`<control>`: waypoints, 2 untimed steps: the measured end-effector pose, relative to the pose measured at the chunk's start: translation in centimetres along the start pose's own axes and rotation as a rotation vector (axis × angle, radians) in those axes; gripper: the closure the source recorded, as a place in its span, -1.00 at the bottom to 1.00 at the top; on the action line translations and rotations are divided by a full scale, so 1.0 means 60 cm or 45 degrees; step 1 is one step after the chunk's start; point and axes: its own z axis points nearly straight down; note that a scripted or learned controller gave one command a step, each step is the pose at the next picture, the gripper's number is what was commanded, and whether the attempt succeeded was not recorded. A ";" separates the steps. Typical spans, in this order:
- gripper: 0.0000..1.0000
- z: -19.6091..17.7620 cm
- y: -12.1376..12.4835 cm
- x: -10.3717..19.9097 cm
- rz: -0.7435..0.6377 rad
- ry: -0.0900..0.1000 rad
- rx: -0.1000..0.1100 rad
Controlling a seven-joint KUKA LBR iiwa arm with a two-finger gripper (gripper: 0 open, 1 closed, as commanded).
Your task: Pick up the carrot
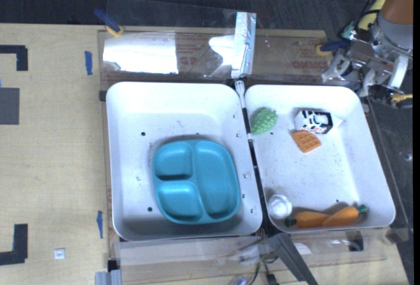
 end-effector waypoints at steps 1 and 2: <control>-1.00 0.167 -0.061 0.073 -0.458 0.002 0.004; -1.00 0.087 -0.206 0.001 -0.191 0.002 0.004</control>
